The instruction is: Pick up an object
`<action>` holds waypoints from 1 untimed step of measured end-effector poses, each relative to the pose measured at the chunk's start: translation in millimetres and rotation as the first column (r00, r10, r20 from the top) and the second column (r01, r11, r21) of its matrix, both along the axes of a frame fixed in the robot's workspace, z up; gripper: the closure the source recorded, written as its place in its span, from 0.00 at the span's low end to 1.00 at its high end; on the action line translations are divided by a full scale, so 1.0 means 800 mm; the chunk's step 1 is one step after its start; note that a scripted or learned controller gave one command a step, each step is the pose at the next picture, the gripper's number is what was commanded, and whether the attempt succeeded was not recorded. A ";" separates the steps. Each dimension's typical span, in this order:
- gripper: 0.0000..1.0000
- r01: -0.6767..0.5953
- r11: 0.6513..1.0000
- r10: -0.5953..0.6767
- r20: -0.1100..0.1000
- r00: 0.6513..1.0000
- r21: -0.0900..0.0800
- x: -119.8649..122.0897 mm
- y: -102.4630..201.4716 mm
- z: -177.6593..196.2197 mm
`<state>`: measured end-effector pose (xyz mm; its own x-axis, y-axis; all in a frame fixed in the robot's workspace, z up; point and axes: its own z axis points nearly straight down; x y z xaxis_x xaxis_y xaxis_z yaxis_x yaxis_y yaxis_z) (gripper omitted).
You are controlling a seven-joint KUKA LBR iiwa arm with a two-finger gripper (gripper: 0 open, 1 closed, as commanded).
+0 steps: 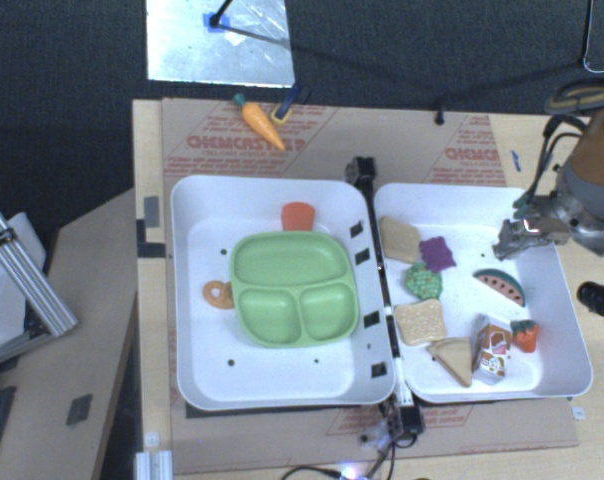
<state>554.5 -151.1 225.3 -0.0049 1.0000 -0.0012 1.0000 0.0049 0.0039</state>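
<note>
My gripper (515, 238) hangs over the right bin's (572, 328) far right side, above a watermelon slice (500, 286). Nothing shows between its fingers. The right bin also holds a purple piece (437, 253), a green broccoli-like piece (423, 282), two bread slices (420, 320), a tan wedge (450, 359), a small carton (492, 352) and a small red-orange fruit (525, 336).
The left bin (197, 268) carries a green divided plate (290, 288), an orange-red cup (298, 215) and a small pretzel-like ring (218, 294). A toy carrot (262, 124) lies on the board behind the bins. A metal sheet (218, 30) sits further back.
</note>
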 end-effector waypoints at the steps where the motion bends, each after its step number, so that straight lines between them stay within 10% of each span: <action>1: 1.00 -0.005 1.000 0.005 -0.002 1.000 0.002 0.020 0.059 -0.011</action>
<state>570.5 -104.0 216.2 -0.0096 1.0000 0.0012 1.0000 0.0096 0.0024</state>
